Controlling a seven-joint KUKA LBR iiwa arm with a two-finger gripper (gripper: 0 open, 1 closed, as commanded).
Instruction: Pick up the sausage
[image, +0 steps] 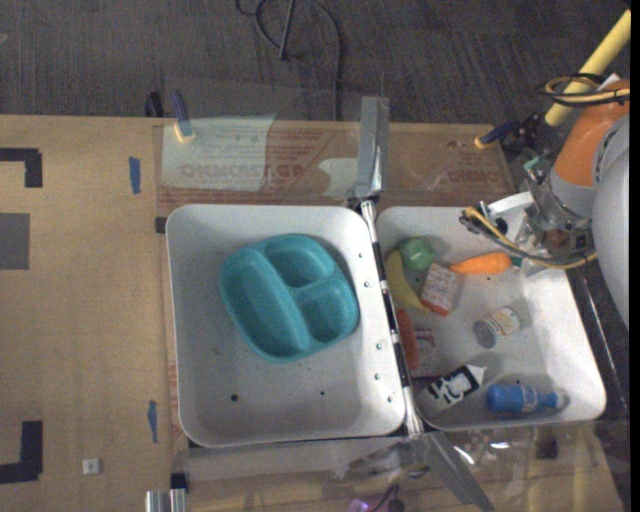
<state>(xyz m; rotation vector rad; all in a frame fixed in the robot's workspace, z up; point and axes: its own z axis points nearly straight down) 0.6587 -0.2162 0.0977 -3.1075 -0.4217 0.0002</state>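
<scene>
The sausage (405, 338), a thin reddish-orange stick, lies lengthwise along the left wall of the right bin (570, 330), just below the yellow banana (400, 282). The gripper (546, 236) hangs over the far right corner of that bin, under the arm's orange band and a tangle of cables. It is well to the right of the sausage and beyond it, close to the right end of the orange carrot (482, 265). Nothing shows in its grasp.
The right bin also holds a green block (418, 251), a small red-and-white box (441, 288), a little jar (498, 325), a black-and-white packet (455, 386) and a blue bottle (522, 400). A teal divided plate (290, 295) lies in the left bin (200, 330).
</scene>
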